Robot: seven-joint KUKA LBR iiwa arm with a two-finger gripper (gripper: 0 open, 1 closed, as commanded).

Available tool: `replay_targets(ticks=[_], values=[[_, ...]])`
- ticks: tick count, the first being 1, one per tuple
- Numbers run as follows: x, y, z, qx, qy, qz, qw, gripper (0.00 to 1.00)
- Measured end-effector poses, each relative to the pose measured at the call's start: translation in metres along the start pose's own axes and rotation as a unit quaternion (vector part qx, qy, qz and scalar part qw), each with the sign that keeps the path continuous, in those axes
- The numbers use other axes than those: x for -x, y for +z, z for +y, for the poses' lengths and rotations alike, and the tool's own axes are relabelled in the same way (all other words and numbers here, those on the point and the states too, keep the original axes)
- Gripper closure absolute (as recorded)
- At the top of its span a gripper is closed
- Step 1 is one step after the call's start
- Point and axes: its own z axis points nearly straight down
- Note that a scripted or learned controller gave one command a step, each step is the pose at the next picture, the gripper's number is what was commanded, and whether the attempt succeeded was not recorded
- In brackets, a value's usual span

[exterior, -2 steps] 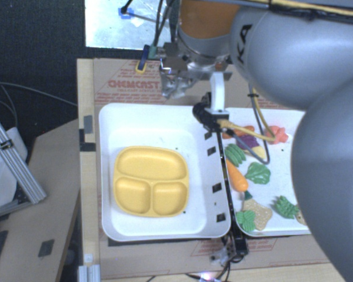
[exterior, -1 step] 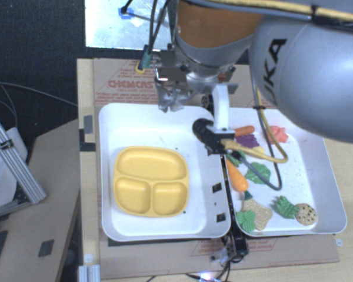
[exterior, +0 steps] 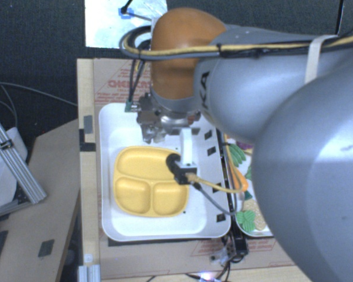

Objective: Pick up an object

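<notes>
Grey arm [exterior: 270, 87], hand [exterior: 157, 128] down by yellow tray [exterior: 144, 184], L bin [exterior: 107, 157].

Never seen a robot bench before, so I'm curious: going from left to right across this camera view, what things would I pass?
Slanted silver metal rail → shallow white bin → yellow three-compartment plastic tray → green-and-orange item, mostly hidden beneath the big grey robot arm.
</notes>
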Motion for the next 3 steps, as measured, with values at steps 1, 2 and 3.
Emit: replay_targets(ticks=[1, 2, 3], values=[[-0.010, 0.049, 0.042, 0.007, -0.002, 0.003, 1.0000, 1.00], [0.050, 0.152, -0.010, 0.000, 0.002, 0.001, 1.0000, 1.00], [0.042, 0.161, -0.056, 0.020, 0.002, 0.003, 0.9998, 1.00]])
